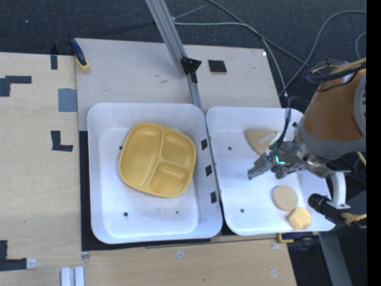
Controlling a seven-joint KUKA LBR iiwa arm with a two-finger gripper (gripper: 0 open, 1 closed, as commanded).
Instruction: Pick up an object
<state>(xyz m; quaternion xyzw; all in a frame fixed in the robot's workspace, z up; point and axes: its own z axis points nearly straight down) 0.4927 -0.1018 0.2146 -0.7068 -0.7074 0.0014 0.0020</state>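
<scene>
1. The gripper (257,170) hangs over the floor of the right bin (238,189), fingers pointing toward the bin's middle. They seem to sit close together with nothing between them, so I judge the claw closed and empty.
2. Candidate things lie around it: a tan wedge-shaped piece (259,138) just beyond the claw toward the bin's far wall, a pale round disc (285,197) behind and nearer the front rim, and a small yellow lump (300,218) past the disc at the front corner.
3. To do the pick well, I would open the fingers first, centre them over one piece, then descend straight; the flat disc and wedge offer little height, so a low, square approach matters.
4. The wedge is closest and has bare floor on its left side.
5. The lump sits near the rim; fingers risk striking the wall there.
6. Open floor lies ahead of the claw. The left bin (101,159), holding a yellow divided plate (158,159), is well apart.
</scene>
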